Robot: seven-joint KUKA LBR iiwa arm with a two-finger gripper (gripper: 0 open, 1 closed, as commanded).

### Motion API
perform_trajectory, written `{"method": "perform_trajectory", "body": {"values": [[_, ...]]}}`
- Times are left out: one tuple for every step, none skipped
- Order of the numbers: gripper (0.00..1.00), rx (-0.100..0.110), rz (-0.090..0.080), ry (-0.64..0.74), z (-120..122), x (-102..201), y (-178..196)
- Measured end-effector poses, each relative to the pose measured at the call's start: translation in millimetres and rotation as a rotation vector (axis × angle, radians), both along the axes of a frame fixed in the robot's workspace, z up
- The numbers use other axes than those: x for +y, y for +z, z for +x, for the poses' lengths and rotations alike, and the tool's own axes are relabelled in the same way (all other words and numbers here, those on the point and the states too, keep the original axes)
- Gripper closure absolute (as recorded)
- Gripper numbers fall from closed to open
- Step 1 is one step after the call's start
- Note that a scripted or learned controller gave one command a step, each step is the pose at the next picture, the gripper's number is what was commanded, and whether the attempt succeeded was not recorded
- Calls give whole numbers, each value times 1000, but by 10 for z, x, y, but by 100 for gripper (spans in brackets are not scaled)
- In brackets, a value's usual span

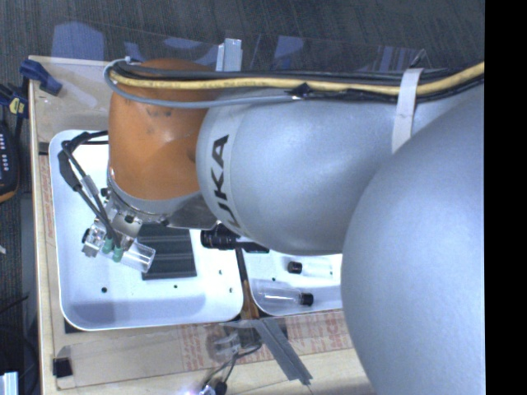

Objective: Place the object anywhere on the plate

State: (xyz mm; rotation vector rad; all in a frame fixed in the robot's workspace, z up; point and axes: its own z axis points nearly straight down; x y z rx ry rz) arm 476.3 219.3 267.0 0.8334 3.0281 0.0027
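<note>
1. Grey arm (329, 179) with orange band (152, 138) fills most of the view, reaching in from the right over the left bin (123, 311)
2. Gripper (115, 249) low over left bin, near a dark ridged plate (169, 253)
3. Clear plastic piece (138, 255) just beside the gripper tip
4. Right bin (288, 303) holds a clear tube with a dark cap (284, 299)
5. Black and yellow cables (288, 85) run along the arm's top

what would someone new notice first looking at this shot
The grey arm with its orange band looms across most of the view, reaching in from the right. Its gripper sits low over the left bin, beside a dark ribbed block; the right bin peeks out below the arm.
</note>
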Motion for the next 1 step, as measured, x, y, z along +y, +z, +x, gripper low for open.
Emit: {"method": "perform_trajectory", "body": {"values": [[100,8,-5,-364,96,-7,-1595]]}}
